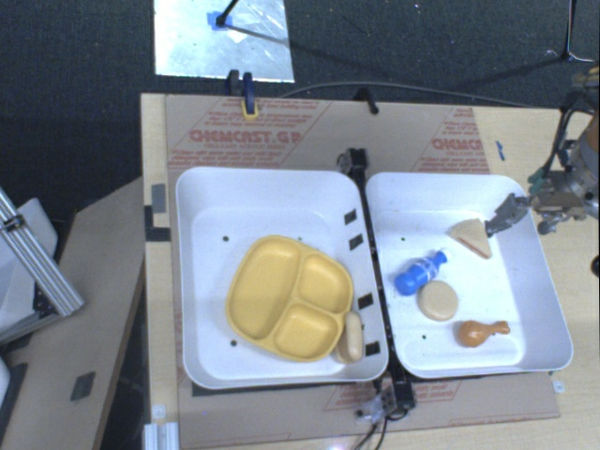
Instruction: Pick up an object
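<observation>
My hand (499,216): at the far right side of the right bin (539,279), low by the rim. Can't tell if it's apart or together, too small and dark.
Wedge (473,237): pale tan, in the right bin, its tip just beside my hand. Can't tell if they touch.
Blue bottle (418,273): lying down, near the wedge, twd the left bin (202,251).
Round tan thing (438,300): right next to the blue bottle, on its near side.
Orange drumstick thing (480,332): near front rim of right bin.
Yellow tray (289,298): 3 parts, in the left bin.
Pale bread thing (351,336): touching the yellow tray's right edge.
Counter (281,129): brown board w/ red print, under both bins.
</observation>
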Controlling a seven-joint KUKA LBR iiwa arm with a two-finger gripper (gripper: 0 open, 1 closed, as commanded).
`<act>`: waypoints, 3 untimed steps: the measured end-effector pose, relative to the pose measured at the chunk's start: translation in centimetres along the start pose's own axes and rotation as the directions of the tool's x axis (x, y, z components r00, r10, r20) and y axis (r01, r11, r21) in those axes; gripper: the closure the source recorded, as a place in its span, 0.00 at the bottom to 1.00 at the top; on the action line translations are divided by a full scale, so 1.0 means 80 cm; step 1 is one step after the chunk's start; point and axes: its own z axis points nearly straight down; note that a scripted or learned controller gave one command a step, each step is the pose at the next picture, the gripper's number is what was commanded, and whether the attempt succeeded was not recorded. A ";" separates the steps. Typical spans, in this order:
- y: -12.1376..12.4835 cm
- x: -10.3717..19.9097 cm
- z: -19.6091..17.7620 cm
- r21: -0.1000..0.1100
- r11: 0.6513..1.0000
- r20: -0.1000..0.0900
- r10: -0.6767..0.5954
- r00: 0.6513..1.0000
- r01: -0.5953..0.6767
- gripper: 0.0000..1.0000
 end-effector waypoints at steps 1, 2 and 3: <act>0.003 0.001 -0.007 -0.010 1.000 0.002 -0.003 1.000 0.003 0.00; 0.008 0.012 0.063 -0.006 1.000 0.000 -0.002 1.000 0.002 0.00; 0.000 0.012 0.119 -0.007 1.000 0.001 -0.001 1.000 0.001 0.00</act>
